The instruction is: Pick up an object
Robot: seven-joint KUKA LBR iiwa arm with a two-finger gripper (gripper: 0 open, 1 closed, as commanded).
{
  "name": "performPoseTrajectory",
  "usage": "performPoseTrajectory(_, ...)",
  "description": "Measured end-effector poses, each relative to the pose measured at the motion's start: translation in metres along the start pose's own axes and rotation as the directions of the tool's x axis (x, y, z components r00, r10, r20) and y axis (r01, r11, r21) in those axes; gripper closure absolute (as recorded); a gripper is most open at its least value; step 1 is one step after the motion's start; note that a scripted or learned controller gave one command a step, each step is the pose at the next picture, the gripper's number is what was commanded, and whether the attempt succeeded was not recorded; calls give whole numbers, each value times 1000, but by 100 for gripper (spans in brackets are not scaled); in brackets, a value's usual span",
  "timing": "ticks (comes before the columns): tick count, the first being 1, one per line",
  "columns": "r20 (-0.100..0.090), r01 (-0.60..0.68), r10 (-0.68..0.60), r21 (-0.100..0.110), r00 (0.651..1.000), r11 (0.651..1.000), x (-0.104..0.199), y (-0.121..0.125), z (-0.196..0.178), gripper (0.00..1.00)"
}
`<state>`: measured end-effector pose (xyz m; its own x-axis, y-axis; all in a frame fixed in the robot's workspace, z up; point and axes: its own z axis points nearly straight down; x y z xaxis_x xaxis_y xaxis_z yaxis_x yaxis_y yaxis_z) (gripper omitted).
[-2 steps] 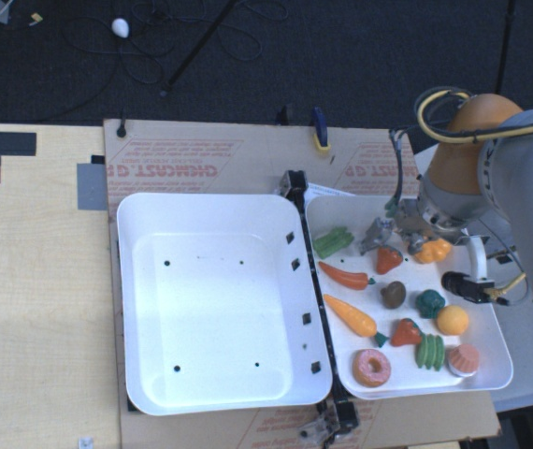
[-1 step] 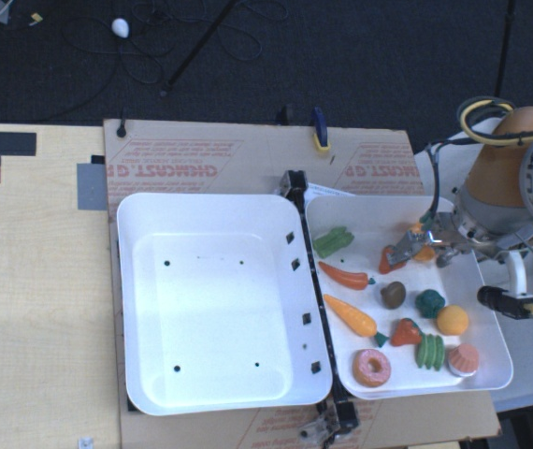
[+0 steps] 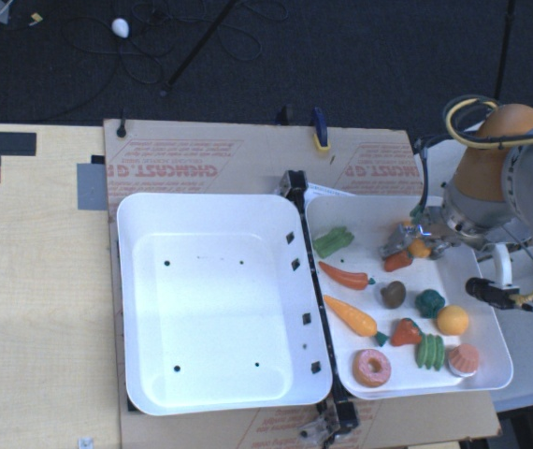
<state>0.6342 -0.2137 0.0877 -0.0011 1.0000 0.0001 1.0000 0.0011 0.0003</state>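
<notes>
The right bin [image 3: 500, 368] holds several toy foods. Among them are a green piece [image 3: 332, 240], a red chili [image 3: 344, 275], a carrot [image 3: 351, 315], a brown ball [image 3: 393, 294], a teal piece [image 3: 429, 302], an orange ball [image 3: 452, 321] and a pink donut [image 3: 372, 368]. My gripper [image 3: 405, 243] is low over the far part of this bin, reaching in from the right. A small orange piece [image 3: 422, 248] sits right at it, and a red piece [image 3: 397, 262] lies just below it. Whether either is held is unclear.
The left bin [image 3: 154, 223] stands beside the right one, with a black clamp [image 3: 295, 183] at their shared far corner. A red piece [image 3: 405, 332], a green ribbed piece [image 3: 429, 352] and a pink piece [image 3: 463, 359] crowd the right bin's near corner. The arm's orange band [image 3: 500, 148] rises at the right.
</notes>
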Motion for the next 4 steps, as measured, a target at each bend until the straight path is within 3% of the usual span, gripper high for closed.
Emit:
performPoseTrajectory(1, -1, 0, 0, 9, 1000, 1000, -1, -2, -10, 100)
performPoseTrajectory(2, -4, -5, 5, 32, 1000, 999, 12, 3, 2, 100)
performPoseTrajectory(3, -3, 6, -6, 2, 1000, 1000, 106, 10, -30, 100)
performPoseTrajectory(4, -2, 7, -7, -6, 1000, 1000, 208, 11, -167, 100)
